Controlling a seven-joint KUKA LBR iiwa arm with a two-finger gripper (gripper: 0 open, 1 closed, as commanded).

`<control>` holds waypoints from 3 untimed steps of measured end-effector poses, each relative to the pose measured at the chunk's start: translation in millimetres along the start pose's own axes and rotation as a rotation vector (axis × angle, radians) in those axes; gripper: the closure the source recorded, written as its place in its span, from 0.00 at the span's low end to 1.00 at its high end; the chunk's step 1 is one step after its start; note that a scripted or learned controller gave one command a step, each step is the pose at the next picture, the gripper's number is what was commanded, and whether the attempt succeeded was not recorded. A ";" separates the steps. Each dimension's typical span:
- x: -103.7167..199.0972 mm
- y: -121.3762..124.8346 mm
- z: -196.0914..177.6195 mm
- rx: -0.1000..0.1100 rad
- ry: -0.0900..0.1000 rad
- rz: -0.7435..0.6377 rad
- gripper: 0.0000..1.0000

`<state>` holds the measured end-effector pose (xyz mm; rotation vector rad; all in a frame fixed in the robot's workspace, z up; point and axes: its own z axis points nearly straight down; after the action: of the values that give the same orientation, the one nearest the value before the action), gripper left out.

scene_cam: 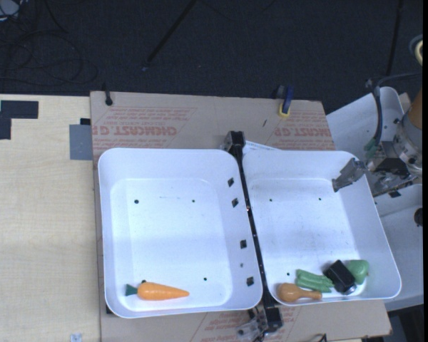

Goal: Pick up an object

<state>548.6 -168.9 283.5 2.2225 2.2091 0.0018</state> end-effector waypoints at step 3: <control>145.3 93.9 136.4 0.010 0.013 -0.008 0.00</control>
<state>644.3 -24.8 147.0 2.2249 2.2292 0.0057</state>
